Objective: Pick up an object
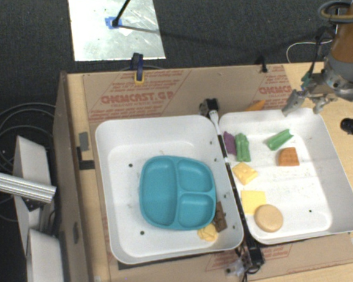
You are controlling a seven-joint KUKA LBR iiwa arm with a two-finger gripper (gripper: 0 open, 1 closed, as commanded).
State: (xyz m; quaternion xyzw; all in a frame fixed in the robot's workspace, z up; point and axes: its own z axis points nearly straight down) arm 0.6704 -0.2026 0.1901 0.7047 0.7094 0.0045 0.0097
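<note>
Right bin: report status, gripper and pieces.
Gripper open, above right bin's far rim, holding nothing. Green piece and orange piece lie nearest, untouched. Nothing between gripper and pieces.

Both white bins (163,129): smooth plastic, faint sheen. Teal divided plate (176,191): glossy plastic. Board under bins (160,92): matt brown cardboard, red print. Sheet at upper left of frame (116,26): shiny, crinkled, foil-like. Rail at left edge (17,185): bare brushed metal.
</note>
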